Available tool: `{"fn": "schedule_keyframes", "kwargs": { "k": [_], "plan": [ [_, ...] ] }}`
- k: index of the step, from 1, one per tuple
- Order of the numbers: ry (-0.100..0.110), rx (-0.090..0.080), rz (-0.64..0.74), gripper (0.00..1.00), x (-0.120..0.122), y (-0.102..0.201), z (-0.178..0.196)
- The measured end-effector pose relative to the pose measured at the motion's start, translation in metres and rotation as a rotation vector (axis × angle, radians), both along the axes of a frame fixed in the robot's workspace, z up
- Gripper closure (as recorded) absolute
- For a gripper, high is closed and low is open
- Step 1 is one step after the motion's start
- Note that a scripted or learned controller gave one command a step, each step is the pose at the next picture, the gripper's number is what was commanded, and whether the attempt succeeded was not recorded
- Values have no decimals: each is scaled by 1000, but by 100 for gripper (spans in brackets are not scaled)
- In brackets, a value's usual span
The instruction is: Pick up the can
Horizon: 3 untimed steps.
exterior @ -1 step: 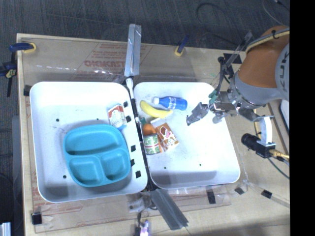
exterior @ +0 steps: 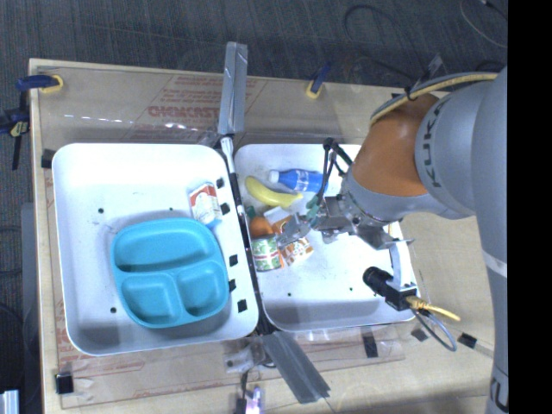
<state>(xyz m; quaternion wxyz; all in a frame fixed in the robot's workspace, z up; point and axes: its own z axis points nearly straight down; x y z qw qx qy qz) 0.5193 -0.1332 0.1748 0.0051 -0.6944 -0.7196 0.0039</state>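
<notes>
**Robot arm reaches into crowded right bin, can lying at its claw**

A grey robot arm with an orange band point(exterior: 392, 158) leans in from the right over two shallow white plastic bins set side by side on a pale counter point(exterior: 129, 102). Its metal claw point(exterior: 302, 227) is low in the right bin point(exterior: 336, 304), among a cluster of small goods near the bin's left wall. Whether the claw is spread or pressed together cannot be told from this angle. The small can with a green, white and red label point(exterior: 266, 254) lies on its side on the bin floor just beside the claw, close to the divide between the bins. Around it sit a yellow banana point(exterior: 269, 191), a clear bottle with a blue label point(exterior: 297, 180) and a small orange item point(exterior: 260, 226). The left bin point(exterior: 78, 179) carries a light-blue plastic tray with three compartments point(exterior: 168, 270) and a small red-and-white carton point(exterior: 203, 203).
</notes>
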Motion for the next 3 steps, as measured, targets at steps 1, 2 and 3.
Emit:
{"fn": "schedule_keyframes", "kwargs": {
  "k": [1,2,3],
  "plan": [
    [-1,-3,-143,0,49,-12,-62],
    [-16,-12,-369,0,2,24,-83],
    [-7,-16,-368,100,1,21,-77]
  ]
}}
